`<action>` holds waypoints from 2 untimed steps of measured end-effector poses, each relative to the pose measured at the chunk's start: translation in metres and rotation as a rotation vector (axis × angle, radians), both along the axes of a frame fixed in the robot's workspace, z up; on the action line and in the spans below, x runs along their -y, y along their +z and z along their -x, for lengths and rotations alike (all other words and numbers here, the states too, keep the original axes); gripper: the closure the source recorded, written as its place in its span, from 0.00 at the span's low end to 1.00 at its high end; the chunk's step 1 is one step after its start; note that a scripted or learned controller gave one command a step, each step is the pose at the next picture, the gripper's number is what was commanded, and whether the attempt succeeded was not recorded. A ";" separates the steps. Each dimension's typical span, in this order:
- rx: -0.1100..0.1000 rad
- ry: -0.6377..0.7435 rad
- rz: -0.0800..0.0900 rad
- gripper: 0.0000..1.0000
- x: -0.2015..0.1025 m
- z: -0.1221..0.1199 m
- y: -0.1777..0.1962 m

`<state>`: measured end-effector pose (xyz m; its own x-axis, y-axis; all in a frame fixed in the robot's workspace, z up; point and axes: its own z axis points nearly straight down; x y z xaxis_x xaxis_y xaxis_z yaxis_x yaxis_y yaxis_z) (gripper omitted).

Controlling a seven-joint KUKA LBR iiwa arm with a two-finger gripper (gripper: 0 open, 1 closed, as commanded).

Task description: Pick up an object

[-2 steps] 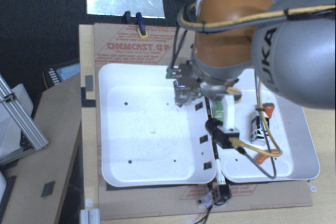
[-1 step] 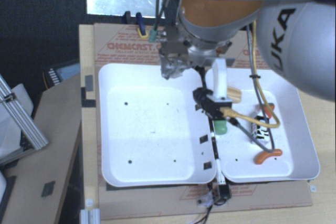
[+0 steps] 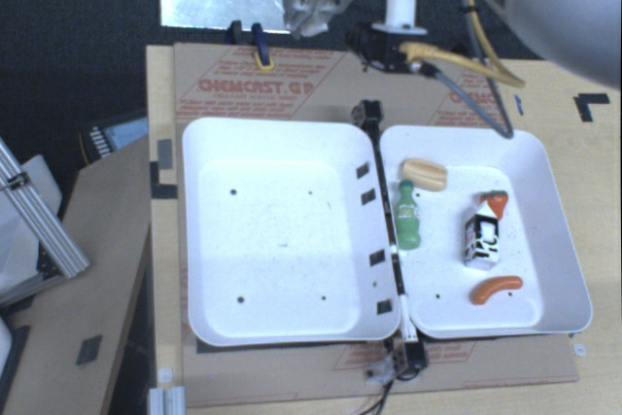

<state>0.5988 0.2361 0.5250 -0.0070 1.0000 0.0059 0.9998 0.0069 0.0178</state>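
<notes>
The right bin (image 3: 559,209) holds several small objects. A tan bread roll (image 3: 424,173) lies near its far left corner. Just in front of the roll stands a green bottle (image 3: 407,217), close to the divider between the bins. A black-and-white carton (image 3: 483,234) with an orange top lies in the middle, and an orange sausage (image 3: 496,289) lies in front of it. My gripper (image 3: 309,7) hangs high at the top of the view, beyond the far edge of the left bin (image 3: 204,209), well away from all of these objects, and I see nothing in it.
Black clips (image 3: 369,199) run along the seam between the two bins. Yellow and grey cables (image 3: 466,68) trail across the cardboard behind the right bin. A blue-and-yellow clamp (image 3: 260,49) sits at the bench's back edge. A metal frame (image 3: 39,219) stands at the left.
</notes>
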 end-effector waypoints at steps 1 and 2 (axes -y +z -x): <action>-0.031 -0.009 0.010 1.00 0.042 0.065 -0.112; -0.014 0.000 0.004 1.00 0.000 0.096 -0.056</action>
